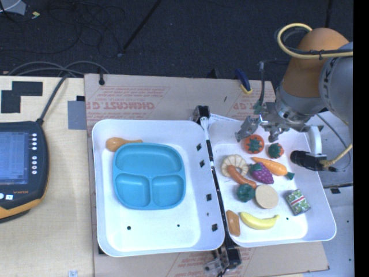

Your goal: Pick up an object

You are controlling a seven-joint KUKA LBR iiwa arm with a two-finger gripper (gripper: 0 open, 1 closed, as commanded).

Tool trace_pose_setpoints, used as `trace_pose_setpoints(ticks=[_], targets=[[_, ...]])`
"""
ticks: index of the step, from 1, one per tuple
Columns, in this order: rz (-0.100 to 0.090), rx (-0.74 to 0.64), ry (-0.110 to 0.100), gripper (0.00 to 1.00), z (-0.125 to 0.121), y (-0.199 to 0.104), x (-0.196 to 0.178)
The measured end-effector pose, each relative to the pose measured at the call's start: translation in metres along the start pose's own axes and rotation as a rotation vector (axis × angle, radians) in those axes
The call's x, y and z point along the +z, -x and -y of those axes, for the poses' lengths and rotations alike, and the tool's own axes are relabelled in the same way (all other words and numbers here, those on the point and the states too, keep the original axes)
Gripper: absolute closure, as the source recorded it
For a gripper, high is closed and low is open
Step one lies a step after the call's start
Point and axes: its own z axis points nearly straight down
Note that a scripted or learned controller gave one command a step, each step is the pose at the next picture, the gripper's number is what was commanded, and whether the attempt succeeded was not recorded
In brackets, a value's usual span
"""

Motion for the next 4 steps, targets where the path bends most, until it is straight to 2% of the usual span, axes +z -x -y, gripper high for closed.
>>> trace_pose_setpoints(ticks=[1,2,3,4], targets=[[-0.001,-0.001,-0.001,1.00,0.000,0.000,-0.010],[-0.001,-0.002,0.002,1.00,0.052,-0.039,-0.100],[-0.003,-0.006,-0.011,1.00,0.066,-0.127,-0.006],[-0.005,-0.010,0.007,1.00,0.092,-0.223,-0.132]])
